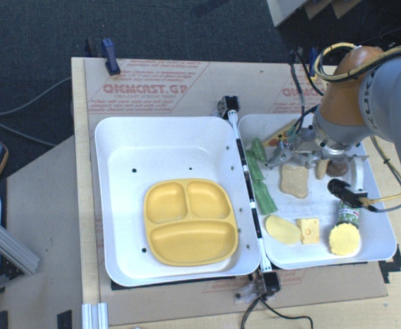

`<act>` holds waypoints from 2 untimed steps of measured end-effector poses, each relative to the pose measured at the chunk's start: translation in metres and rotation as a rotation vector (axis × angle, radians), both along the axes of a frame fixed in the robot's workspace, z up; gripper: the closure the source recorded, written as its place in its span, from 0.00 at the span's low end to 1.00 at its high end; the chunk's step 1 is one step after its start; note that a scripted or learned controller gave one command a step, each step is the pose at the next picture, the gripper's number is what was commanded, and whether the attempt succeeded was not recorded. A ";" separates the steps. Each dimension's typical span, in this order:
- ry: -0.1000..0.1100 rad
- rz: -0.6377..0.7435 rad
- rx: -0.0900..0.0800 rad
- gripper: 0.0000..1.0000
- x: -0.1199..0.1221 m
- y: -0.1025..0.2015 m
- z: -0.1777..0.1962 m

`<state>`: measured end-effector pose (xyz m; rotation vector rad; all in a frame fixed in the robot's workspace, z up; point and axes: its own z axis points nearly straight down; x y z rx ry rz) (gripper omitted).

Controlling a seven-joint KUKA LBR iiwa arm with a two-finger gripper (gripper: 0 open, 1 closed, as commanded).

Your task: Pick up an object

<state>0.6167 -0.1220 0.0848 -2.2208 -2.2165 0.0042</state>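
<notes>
Yellow plate (188, 221) left bin; food crowds hand (308, 157)

Two white bins (118, 184), one yellow plate (190, 221)

Robot lab: plywood bench (152, 88), clamps, cables, carpet.

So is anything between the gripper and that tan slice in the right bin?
Nothing visible. The gripper hangs at the far end of the right bin, just above the tan slice, with no item between them. The green strips lie beside it toward the divider, the yellow pieces nearer the camera.
</notes>
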 end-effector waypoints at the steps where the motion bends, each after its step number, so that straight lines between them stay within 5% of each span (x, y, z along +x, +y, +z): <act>1: -0.014 0.002 -0.005 0.00 0.053 -0.044 0.023; 2: 0.001 -0.003 0.000 0.00 -0.004 -0.084 -0.001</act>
